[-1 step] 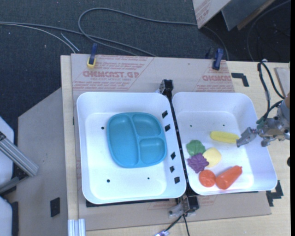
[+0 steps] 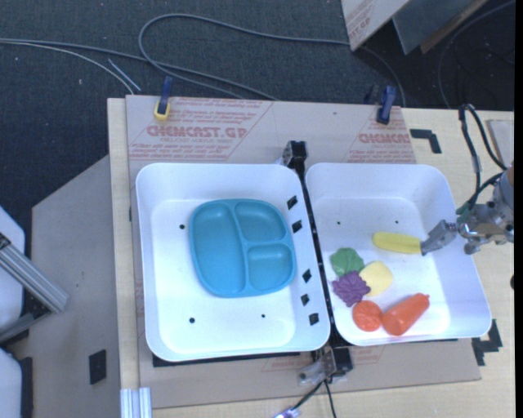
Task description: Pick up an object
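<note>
- Dark grey carpeted floor [image 2: 65, 90] around the bench, crossed by thin pale cables [image 2: 212, 33].
- Pale wooden bench top [image 2: 90, 245], overlaid by a brown sheet with red lettering [image 2: 200, 126].
- Blue-and-yellow clamp [image 2: 164, 102] and blue clamp [image 2: 386, 104] at the sheet's far edge.
- Cardboard box [image 2: 372, 18] at the top edge.
- Aluminium rail [image 2: 29, 273] at left.
- Even, bright lighting.

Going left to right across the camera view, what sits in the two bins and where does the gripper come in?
Blue divided tray in the left bin → green toy → purple toy → orange carrot toy → gripper, at the right end of the yellow toy, in the right bin.
</note>
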Available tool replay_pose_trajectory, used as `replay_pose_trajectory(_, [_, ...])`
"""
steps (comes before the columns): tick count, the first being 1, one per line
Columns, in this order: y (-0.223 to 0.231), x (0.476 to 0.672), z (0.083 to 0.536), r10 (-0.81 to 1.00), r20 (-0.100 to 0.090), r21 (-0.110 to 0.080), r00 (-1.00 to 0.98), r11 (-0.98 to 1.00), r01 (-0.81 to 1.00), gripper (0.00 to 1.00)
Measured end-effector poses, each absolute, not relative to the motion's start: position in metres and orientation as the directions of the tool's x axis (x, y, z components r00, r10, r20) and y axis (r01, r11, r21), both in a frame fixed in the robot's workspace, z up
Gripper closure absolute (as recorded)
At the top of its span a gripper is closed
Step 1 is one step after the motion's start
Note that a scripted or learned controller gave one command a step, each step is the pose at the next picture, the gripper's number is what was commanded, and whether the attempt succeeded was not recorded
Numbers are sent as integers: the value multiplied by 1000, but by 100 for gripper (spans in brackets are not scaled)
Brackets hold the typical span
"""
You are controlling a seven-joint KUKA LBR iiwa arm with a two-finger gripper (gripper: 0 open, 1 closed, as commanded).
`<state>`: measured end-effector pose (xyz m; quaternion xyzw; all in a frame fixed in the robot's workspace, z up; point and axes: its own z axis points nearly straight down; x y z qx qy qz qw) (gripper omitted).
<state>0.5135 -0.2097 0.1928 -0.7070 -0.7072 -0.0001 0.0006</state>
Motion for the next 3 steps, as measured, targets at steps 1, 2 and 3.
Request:
replay_pose_trajectory(1, [-203,512,149,1000,3,-4,0,0,1000,0])
replay_pose_trajectory(2, [-200,519,103,1000,3,-4,-1,1,1000,0])
replay_pose_trajectory(3, [-200,519,84,1000,2,-3,0,0,1000,0])
